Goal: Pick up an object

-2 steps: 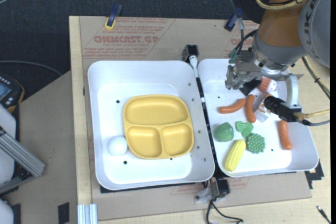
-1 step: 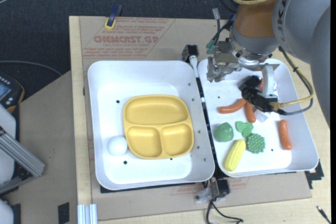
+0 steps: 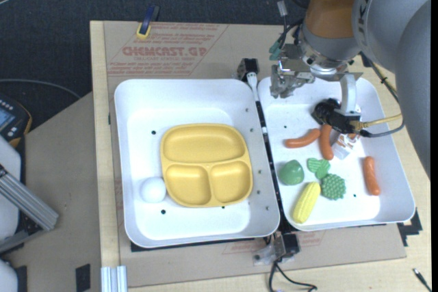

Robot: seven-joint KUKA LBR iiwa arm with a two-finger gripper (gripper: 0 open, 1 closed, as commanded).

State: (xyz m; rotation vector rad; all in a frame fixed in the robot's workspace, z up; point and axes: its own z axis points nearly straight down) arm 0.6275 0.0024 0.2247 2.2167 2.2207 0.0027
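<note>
The arm (image 3: 383, 3) enters from the right: smooth grey casing with a glossy orange band above the wrist.

Two shallow white bins with rounded corners sit side by side on a brown board printed with red lettering. The left bin (image 3: 130, 147) holds a yellow plastic tray (image 3: 205, 164), rounded in outline and moulded into three compartments, one long above two smaller. A smooth white ball (image 3: 152, 190) lies touching the tray's lower left corner.

The right bin (image 3: 390, 208) holds toy food:
- a ridged yellow corn cob (image 3: 306, 202), tilted, at the near edge;
- a smooth green pepper (image 3: 291, 172);
- a bumpy green piece (image 3: 333, 186) just right of the corn;
- a flat green leaf-like piece (image 3: 317, 165);
- three orange-red sausages: one (image 3: 302, 140) lying near the centre, one (image 3: 326, 141) upright beside it, one (image 3: 371, 175) apart at the right.

The gripper (image 3: 285, 83), metallic, hangs over the far left corner of the right bin, apart from the toys. Whether its pincer is wide or narrow cannot be told. Nothing is visible between it.
</note>
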